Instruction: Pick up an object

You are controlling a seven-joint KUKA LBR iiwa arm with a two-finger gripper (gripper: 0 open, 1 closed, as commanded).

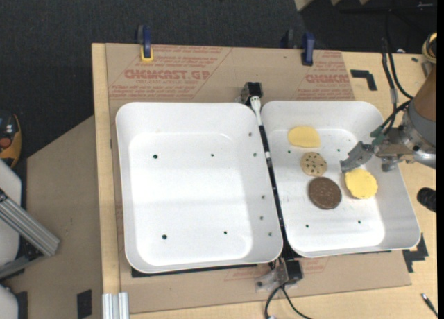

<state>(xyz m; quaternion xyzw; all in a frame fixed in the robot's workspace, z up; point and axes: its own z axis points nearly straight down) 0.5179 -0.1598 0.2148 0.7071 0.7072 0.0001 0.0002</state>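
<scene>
The right bin (395, 231) holds several flat food-like pieces. A pale yellow piece (304, 136) lies toward the back, with a small speckled cookie (313, 164) just in front of it. A dark brown disc (325, 193) sits in front of the cookie, and a round yellow disc (361, 184) lies to its right. My gripper (361, 150) reaches in from the right and hovers just behind the yellow disc. Its fingers are open with nothing between them.
The left bin (132, 193) stands beside the right one, and a black divider strip (267, 165) runs between them. Both rest on a brown board (104, 102) held by blue clamps (145, 35) at the back. Cables (392, 75) hang at the far right.
</scene>
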